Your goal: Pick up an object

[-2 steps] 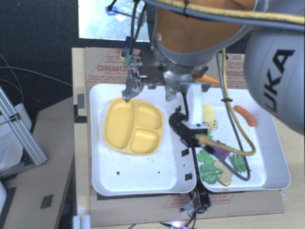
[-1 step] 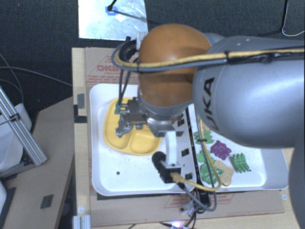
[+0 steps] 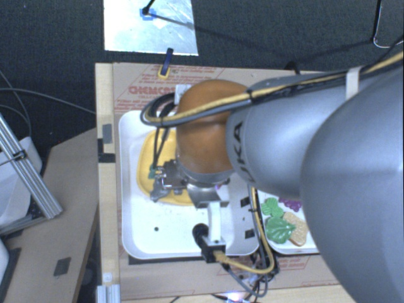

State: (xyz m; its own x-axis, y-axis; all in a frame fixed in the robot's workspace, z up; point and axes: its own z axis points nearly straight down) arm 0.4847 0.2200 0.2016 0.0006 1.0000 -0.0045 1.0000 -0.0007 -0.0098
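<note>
Reaching down into the left bin (image 3: pixel 161 235) with the big grey arm (image 3: pixel 303 144). Hanging low over the top half of that bin, with the orange band (image 3: pixel 205 128) just above the tool (image 3: pixel 189 188). Sitting right over a yellow thing (image 3: pixel 146 163), which lies in the left bin near its left wall and is partly hidden under the arm. Cannot tell if the tool is released or clenched, because the arm blocks the view. Cannot tell if the tool touches the yellow thing or just hangs above it.

Looks like the reaching step, with nothing picked up yet as far as can be seen. Probably going for the yellow thing, since that is the closest one.

Just to the right of the left bin, in the right bin (image 3: pixel 309 250): a green thing (image 3: pixel 278 228), a tan thing (image 3: pixel 298 231) and a bit of purple (image 3: pixel 290 204), all away from the tool.

Next: close gently on the yellow thing, get a good hold, then lift straight up out of the left bin. Needs care, since a flat, smooth thing may slip out.
</note>
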